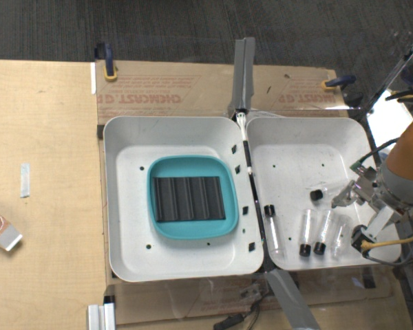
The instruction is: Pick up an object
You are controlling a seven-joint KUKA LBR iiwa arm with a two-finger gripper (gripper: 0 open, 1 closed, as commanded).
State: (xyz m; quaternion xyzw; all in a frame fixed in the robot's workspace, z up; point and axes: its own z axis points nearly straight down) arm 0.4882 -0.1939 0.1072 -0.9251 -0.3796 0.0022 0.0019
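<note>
Desk (pixel 41 115) carries two white bins. Left bin (pixel 124 253) holds teal tray (pixel 191 198) with dark ribbed insert. Right bin (pixel 296 143), the landmark: clear tubes (pixel 318 232) with black caps lie near its front; jaws (pixel 361 208) just right of them, state cannot tell.

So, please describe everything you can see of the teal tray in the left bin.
The teal tray is a rounded rectangle that looks like plastic, with a raised rim around a dark inner part divided into long grooves. It lies flat near the middle of the left bin, resting on its white floor, apart from the walls. Nothing else touches it.
</note>
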